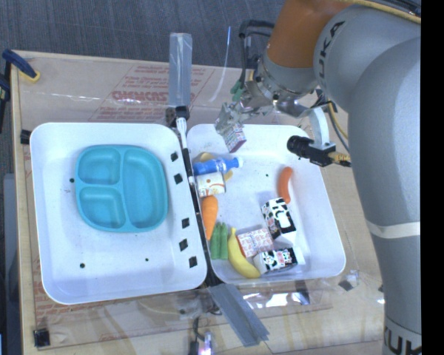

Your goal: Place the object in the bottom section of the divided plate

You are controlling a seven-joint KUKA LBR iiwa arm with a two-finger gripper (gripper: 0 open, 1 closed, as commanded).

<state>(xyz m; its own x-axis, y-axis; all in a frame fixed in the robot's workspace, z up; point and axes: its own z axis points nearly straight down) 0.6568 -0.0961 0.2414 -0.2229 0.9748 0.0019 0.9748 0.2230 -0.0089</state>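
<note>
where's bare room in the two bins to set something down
Left bin: bare floor all around the blue divided plate, widest below it. Right bin: a bare strip between bottle and sausage; crowded along the divider and lower half.

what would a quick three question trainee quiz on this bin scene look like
1. True or false: the turquoise three-section plastic plate lies in the left white bin.
2. Which lies nearer the plate: A the orange carrot, B the red sausage?
3. Fill in: the small purple-and-white carton sits at the gripper, above the ___ white bin.

Key: 1 true; 2 A; 3 right.
</note>
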